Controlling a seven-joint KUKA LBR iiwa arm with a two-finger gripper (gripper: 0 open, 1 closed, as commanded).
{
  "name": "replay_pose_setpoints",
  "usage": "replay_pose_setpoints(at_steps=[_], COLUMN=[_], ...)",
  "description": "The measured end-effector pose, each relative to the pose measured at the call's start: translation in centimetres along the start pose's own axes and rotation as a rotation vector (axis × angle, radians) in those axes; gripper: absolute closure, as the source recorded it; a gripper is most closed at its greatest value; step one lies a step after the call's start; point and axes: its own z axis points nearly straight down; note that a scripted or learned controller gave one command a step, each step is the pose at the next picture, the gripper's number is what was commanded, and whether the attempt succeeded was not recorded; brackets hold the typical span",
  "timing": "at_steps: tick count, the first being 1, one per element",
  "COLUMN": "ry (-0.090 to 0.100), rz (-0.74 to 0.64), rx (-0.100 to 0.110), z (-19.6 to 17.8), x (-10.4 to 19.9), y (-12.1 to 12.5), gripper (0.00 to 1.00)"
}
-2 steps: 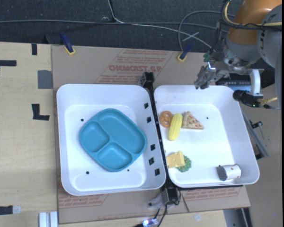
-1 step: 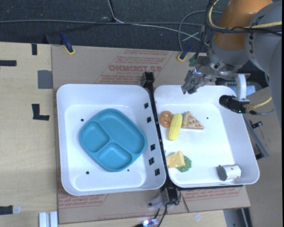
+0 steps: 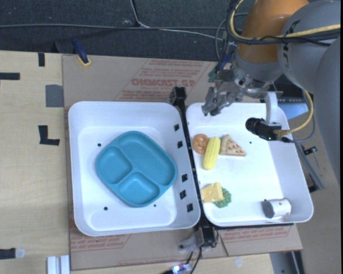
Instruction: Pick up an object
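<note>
The right bin (image 3: pixel 286 170) holds a yellow corn cob (image 3: pixel 211 152), a pretzel (image 3: pixel 199 143) beside it on the left, and a pizza slice (image 3: pixel 233 146) on its right. Lower down lie a cheese-and-lettuce piece (image 3: pixel 215 194) and a small grey and white cylinder (image 3: pixel 275 208). My gripper (image 3: pixel 215 107) hangs over the bin's far left corner, above and behind the corn, with nothing seen between its dark fingers. The grey arm with its orange band (image 3: pixel 268 21) comes in from the upper right.
The left bin (image 3: pixel 86 124) carries a blue divided plate (image 3: pixel 136 168). Black clips run along the divider between the bins (image 3: pixel 186 158). Cardboard lies under both bins, and cables trail across the dark surface behind.
</note>
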Motion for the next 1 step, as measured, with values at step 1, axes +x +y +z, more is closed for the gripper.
replay_pose_setpoints(at_steps=[1], ry=[0.000], rz=[-0.001], rx=[0.001], z=[-0.25], x=[5.67], y=[-1.17], gripper=[1.00])
